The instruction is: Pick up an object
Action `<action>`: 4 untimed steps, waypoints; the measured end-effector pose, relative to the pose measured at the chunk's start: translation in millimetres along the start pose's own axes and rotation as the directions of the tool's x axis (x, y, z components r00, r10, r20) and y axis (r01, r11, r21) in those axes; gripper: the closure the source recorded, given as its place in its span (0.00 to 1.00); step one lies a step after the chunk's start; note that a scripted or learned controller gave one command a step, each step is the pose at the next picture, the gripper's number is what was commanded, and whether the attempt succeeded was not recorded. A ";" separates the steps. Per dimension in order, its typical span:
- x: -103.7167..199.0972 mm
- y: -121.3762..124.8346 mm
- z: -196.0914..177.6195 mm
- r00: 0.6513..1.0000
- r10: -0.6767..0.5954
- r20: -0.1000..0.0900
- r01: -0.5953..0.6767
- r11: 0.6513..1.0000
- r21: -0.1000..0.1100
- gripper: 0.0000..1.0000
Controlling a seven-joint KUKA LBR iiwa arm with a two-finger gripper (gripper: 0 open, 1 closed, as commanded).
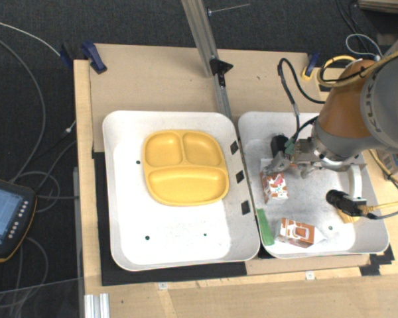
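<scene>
Carton (275, 187), small, red and white, lies just below our jaws (283, 158) in the right bin (365, 240); we cannot tell whether they stand open or closed. Descending off-centre, we risk nudging it toward the orange box (297, 232) beyond.

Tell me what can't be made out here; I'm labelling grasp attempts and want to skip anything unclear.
- End effector: in the camera view the wrist covers it from above, so its state is unclear.
- Small white carton: print too small to read; contact with the end effector can't be judged.
- Orange-brown carton: label too small to read.
- Green item at the right bin's left edge: too small to identify.
</scene>
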State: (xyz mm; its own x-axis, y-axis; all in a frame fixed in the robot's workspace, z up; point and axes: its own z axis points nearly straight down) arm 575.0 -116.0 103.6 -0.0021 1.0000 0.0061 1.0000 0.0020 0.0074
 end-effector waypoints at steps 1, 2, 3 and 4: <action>0.1 3.9 -14.8 1.000 -0.001 0.002 0.001 1.000 -0.013 1.00; -1.8 8.4 -59.1 1.000 0.000 0.008 0.000 1.000 0.001 1.00; 5.6 12.8 -105.7 1.000 -0.001 0.007 0.001 1.000 0.000 1.00; 4.3 24.5 -157.3 1.000 0.000 0.008 0.000 1.000 -0.001 1.00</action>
State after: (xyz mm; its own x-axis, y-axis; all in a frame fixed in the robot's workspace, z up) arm 598.4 -112.6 261.0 -0.0023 1.0000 -0.0015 1.0000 0.0023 0.0083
